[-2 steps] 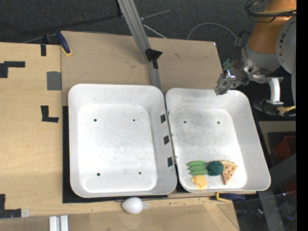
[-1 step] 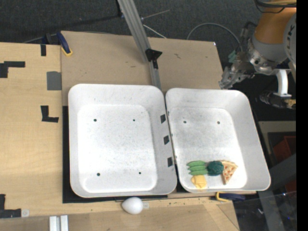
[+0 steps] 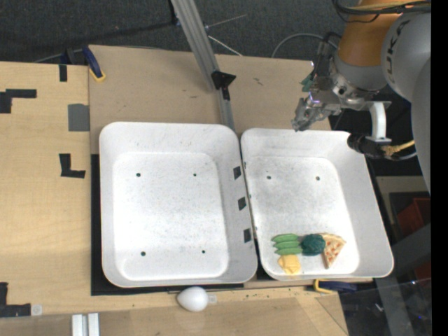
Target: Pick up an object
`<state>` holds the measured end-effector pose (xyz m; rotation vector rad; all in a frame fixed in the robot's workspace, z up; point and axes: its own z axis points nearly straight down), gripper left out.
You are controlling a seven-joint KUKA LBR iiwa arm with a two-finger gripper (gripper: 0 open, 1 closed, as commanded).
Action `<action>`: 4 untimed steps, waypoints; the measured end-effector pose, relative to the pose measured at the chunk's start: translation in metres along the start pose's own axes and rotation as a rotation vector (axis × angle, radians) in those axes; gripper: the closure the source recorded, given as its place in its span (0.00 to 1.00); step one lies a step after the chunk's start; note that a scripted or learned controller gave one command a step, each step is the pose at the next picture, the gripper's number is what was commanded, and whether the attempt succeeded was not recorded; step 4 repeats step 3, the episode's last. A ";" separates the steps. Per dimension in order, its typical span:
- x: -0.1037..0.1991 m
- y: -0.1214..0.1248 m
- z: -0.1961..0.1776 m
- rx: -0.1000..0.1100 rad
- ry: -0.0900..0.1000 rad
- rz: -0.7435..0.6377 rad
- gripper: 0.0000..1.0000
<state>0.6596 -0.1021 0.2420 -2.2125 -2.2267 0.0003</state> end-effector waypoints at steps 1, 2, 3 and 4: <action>0.054 -0.001 0.012 0.001 0.000 0.000 1.00; 0.103 -0.017 0.015 0.002 -0.001 0.001 1.00; 0.153 -0.014 0.008 -0.001 0.000 -0.001 1.00; 0.153 -0.014 0.008 -0.001 0.000 -0.001 1.00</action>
